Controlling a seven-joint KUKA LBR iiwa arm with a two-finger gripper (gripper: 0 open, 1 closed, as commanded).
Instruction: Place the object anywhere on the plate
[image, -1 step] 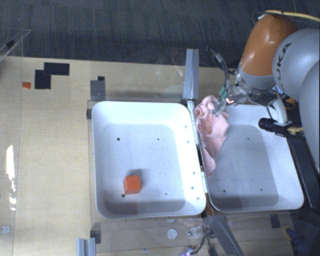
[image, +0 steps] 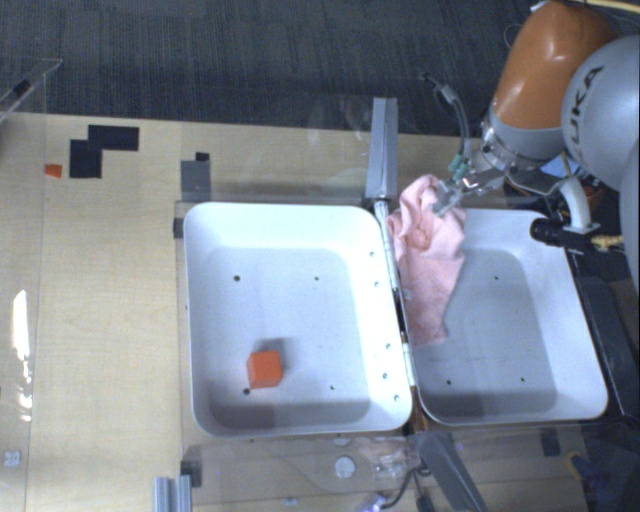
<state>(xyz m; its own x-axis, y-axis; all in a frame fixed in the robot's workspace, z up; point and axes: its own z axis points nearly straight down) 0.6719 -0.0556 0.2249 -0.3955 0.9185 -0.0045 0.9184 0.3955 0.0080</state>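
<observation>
A pink cloth (image: 430, 260) hangs over the left rim of the right bin (image: 520, 330). Its top corner is pulled up to my gripper (image: 447, 192), and its lower end trails down onto the bin floor. The gripper is over the bin's back left corner, shut on that top corner of the cloth. A small orange cube (image: 265, 369) lies on the floor of the left bin (image: 290, 270), near its front left.
A grey metal post (image: 381, 150) stands upright behind the gap between the bins, close to the left of the gripper. The arm's orange band (image: 540, 70) and grey wrist fill the upper right. Black markers (image: 100, 148) lie on the bench at the far left.
</observation>
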